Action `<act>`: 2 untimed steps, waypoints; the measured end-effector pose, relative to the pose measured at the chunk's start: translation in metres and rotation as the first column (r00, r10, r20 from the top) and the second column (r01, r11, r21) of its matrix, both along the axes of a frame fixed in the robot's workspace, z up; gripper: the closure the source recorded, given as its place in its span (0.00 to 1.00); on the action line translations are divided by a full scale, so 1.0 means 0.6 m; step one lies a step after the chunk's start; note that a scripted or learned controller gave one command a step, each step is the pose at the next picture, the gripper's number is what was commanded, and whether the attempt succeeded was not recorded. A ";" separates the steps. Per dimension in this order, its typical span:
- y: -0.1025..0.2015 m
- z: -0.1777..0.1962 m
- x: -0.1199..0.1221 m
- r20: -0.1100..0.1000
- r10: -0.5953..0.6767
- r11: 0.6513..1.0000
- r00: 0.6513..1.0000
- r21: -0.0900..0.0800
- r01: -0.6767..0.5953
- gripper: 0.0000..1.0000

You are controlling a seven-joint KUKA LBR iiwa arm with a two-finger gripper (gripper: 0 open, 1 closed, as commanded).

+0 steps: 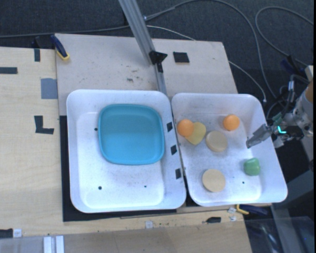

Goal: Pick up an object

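The tool [259,134] is seen at the right edge of the right-hand shallow white bin [253,103], its dark tip reaching in over the rim; whether it is open or closed cannot be told, and nothing is seen held in it. The nearest candidate, a small green rounded block [252,166], lies just below the tip and slightly toward the bin's near side. A small orange ball [231,122] lies to the tip's left, a little farther up. A short descent toward the green block is judged the likeliest move.
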State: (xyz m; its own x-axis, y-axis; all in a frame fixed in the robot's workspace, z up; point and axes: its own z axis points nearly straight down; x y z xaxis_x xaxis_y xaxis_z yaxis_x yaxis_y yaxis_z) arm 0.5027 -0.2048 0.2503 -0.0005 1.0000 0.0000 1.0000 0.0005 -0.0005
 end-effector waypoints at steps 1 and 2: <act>0.000 0.000 0.000 0.000 0.000 1.000 1.000 0.000 0.000 0.00; 0.015 -0.082 -0.009 -0.004 0.001 1.000 1.000 0.001 -0.001 0.00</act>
State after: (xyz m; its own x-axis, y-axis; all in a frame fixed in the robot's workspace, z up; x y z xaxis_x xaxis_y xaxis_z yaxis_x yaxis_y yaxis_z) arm 0.4973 -0.1958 0.2012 -0.0010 1.0000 0.0013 1.0000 0.0010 -0.0047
